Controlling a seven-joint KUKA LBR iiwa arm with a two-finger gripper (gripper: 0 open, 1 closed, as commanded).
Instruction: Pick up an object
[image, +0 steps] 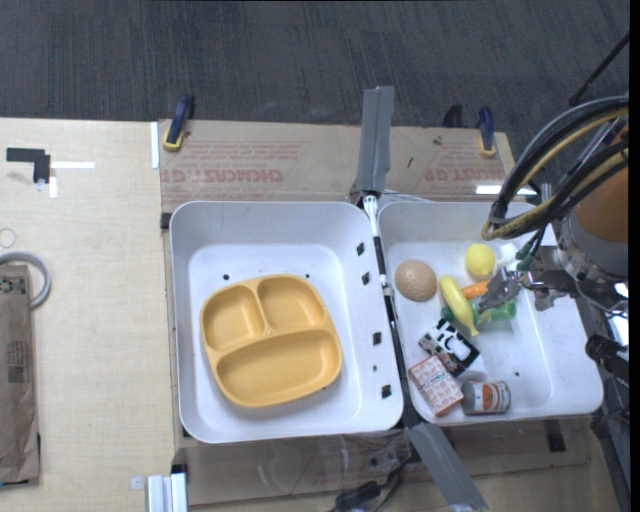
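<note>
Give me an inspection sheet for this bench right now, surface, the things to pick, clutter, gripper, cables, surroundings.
Surface: two white bins side by side, left bin and right bin, on a light bench.
Job's things: in the right bin, a brown egg-shaped object, a lemon, a banana, a black-and-white item, a small carton and a can lying on its side.
Clutter: yellow divided plate in the left bin.
Gripper: the gripper is low in the right bin beside the banana; finger state unclear.
Cables: black and yellow hoses loop above the arm.
Surroundings: cardboard clamped behind the bins; paper bag at far left.
</note>
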